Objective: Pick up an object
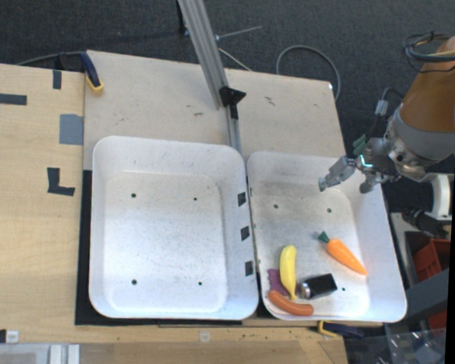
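Hovering over the far right part of the right shallow white bin (378,225), the two-finger gripper (349,175) carries nothing; whether its jaws stand open or closed I cannot tell. Candidates lie untouched near that bin's front: orange toy carrot (343,254), yellow toy banana (287,271), small black block (318,286), reddish sausage-shaped toy (290,304). Judged: nothing grasped yet; descent, grip and lift all remain.

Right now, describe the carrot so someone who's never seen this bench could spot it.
Look in the right bin, the one nearest the arm. Along its right side lies the carrot, apart from the clustered banana and sausage. It alone is orange, tapered, with a green stub.
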Controlling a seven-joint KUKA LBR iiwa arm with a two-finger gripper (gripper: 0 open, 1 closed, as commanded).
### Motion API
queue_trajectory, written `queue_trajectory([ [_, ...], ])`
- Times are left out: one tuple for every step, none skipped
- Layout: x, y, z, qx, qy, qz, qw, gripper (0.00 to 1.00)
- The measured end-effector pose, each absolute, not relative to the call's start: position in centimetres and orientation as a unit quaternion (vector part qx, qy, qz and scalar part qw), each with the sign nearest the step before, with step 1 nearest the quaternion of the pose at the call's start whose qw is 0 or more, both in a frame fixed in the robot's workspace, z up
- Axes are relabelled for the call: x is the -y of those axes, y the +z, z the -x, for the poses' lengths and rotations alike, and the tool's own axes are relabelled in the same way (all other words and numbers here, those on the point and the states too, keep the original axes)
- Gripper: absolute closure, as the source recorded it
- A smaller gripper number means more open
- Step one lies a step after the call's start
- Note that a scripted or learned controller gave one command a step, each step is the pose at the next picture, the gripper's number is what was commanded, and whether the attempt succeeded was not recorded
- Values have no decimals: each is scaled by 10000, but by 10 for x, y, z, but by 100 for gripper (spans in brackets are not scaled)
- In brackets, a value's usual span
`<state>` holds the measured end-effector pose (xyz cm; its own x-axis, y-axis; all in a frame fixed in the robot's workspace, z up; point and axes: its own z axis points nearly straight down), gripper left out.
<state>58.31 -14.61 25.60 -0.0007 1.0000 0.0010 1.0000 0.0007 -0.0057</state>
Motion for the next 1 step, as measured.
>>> queue_trajectory([
  [146,259,-584,7080,6,7062,5,0],
])
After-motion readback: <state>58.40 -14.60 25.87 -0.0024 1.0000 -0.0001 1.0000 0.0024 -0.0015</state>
